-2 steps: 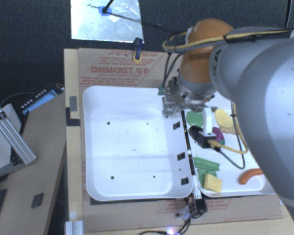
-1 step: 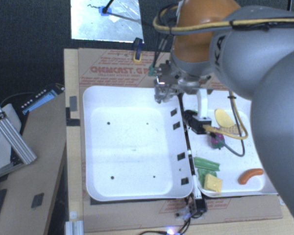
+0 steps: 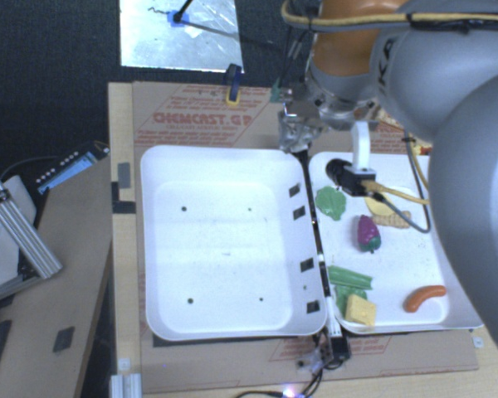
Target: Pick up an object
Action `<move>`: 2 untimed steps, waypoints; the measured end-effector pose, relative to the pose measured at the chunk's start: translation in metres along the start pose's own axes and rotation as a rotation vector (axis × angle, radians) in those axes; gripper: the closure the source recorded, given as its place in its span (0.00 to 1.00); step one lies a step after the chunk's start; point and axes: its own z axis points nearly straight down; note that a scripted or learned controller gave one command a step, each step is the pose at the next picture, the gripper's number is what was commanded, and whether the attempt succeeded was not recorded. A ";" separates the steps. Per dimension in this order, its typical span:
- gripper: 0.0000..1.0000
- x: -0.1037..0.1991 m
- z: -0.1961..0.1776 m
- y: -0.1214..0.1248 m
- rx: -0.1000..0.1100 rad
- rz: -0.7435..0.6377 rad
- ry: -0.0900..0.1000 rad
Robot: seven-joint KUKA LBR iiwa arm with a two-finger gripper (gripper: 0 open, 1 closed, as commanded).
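Observation:
The right bin (image 3: 448, 309) holds several toy foods: a green leafy piece (image 3: 330, 202), a purple eggplant (image 3: 367, 233), a pale yellow piece (image 3: 390, 212), a green bean pod (image 3: 349, 277), a yellow block (image 3: 361, 310) and an orange sausage (image 3: 423, 298). My gripper (image 3: 293, 135) hangs at the far end of the divide between the two bins, above and to the left of the green leafy piece. I see nothing held in it. The big grey arm covers the right bin's far right corner.
The left bin (image 3: 153, 222) lies beside the right one, with black clips (image 3: 299, 213) along the shared wall. A black and white fitting with a yellow cable (image 3: 353, 175) hangs from the wrist over the right bin's far end. A yellow-blue clamp (image 3: 233, 85) stands behind the bins.

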 end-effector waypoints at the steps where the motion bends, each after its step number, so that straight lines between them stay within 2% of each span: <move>1: 1.00 0.046 0.000 0.031 0.000 -0.007 0.001; 2: 1.00 0.103 0.064 -0.051 0.013 -0.007 0.000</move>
